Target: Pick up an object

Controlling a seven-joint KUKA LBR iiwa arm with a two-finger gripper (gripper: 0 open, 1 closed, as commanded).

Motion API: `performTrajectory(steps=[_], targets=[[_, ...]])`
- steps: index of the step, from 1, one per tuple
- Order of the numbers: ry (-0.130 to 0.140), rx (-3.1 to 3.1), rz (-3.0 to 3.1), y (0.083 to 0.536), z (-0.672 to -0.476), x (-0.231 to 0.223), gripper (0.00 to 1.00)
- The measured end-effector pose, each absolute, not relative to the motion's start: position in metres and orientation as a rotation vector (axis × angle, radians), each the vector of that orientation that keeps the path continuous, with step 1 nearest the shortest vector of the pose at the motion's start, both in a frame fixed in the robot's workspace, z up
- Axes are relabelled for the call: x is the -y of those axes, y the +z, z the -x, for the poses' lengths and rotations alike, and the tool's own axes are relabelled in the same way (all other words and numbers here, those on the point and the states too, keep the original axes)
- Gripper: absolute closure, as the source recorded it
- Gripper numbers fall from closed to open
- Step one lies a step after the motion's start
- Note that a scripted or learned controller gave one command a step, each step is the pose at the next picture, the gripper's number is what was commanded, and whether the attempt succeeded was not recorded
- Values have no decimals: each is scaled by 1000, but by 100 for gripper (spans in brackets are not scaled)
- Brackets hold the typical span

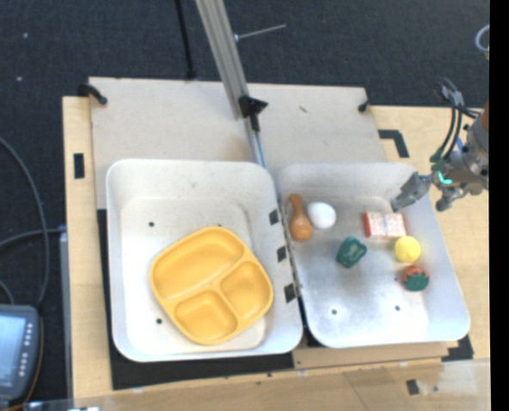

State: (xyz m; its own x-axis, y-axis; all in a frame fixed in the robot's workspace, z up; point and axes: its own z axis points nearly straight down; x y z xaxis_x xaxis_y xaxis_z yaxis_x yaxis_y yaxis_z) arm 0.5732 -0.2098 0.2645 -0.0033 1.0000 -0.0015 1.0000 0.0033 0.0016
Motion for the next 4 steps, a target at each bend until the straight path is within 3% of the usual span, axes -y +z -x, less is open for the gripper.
performTrajectory(steps=[3, 4], targets=[[-6, -2219, -2225, 104, -578, 220, 0], [2, -2211, -2224, 119, -580, 221, 100]])
